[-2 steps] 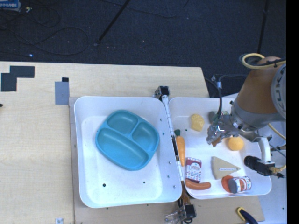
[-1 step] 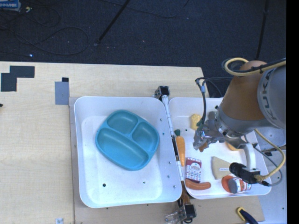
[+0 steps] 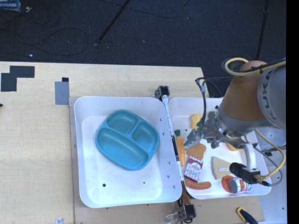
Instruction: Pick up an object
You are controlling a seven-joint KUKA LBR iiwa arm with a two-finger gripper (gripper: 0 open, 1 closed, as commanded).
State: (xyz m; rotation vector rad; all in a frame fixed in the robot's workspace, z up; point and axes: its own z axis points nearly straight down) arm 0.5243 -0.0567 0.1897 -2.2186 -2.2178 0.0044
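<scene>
Small toys lie in the right bin (image 3: 261, 192): a hotdog (image 3: 198, 185) at its near edge, a red-and-white carton (image 3: 193, 168) just behind.

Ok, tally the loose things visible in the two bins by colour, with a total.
Blue: 1, the divided plate
Yellow: 1, small piece
Orange: 2, carrot stick, toast slice
Red and white: 2, box, can
Red-brown: 1, sausage
Cream: 1, wedge
Total: 8

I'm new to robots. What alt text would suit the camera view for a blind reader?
A grey and orange robot arm reaches from the right over the right white bin, which holds toy food including a sausage and a small red packet. The left white bin holds a blue divided plate.
</scene>
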